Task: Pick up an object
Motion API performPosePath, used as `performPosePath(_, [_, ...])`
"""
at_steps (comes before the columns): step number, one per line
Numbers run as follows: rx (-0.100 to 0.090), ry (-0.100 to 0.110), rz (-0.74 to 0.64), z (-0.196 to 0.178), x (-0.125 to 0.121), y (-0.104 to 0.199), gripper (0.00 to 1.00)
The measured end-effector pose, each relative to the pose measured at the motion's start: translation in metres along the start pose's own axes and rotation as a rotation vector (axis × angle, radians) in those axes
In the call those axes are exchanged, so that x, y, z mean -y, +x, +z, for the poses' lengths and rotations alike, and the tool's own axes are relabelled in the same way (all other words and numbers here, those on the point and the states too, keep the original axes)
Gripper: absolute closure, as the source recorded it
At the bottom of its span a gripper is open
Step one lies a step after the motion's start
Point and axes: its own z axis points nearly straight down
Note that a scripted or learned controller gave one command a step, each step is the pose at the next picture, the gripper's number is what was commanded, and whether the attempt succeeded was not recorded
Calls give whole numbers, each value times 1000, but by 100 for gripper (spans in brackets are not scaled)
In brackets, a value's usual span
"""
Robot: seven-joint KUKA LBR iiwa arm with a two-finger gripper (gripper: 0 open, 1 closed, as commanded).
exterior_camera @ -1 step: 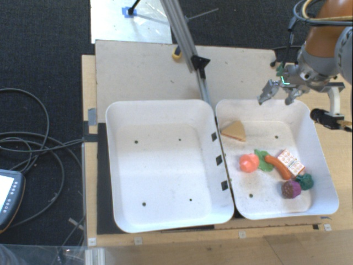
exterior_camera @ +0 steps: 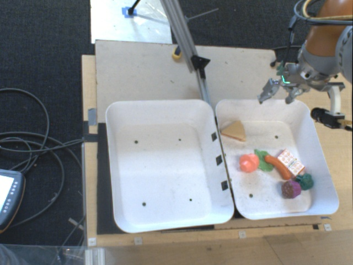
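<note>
Objects for picking lie in the right bin (exterior_camera: 325, 200), 1 of 2 shallow white bins side by side on the table (exterior_camera: 143, 70). A tan wedge (exterior_camera: 234, 130) sits near that bin's upper left corner, apart from the rest. Lower down, a red-orange tomato-like piece (exterior_camera: 249, 163) touches a small green leafy piece (exterior_camera: 262, 160), and just right of these an orange carrot-like stick (exterior_camera: 277, 167) lies at a slant. A small red-and-white patterned block (exterior_camera: 290, 162) rests against the stick's right side. Below them a dark purple round piece (exterior_camera: 291, 189) sits just beside a dark green clump (exterior_camera: 305, 180).

The pincer (exterior_camera: 278, 94) hangs over the far rim of the right bin, well apart from every object, with its 2 fingers (exterior_camera: 267, 91) spread and nothing between them. The arm (exterior_camera: 330, 24), grey with an orange band, reaches in from the right.

The left bin (exterior_camera: 113, 164) shows bare white floor with a few dark dots. A grey pole (exterior_camera: 185, 32) slants across the table's far part. Black cables (exterior_camera: 33, 142) and a handheld screen device (exterior_camera: 8, 195) lie on the dark floor to the left.
</note>
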Motion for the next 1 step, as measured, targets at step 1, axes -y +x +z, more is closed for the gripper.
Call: performPosePath(1, [-1, 4, 1, 44, -1, 7, 0])
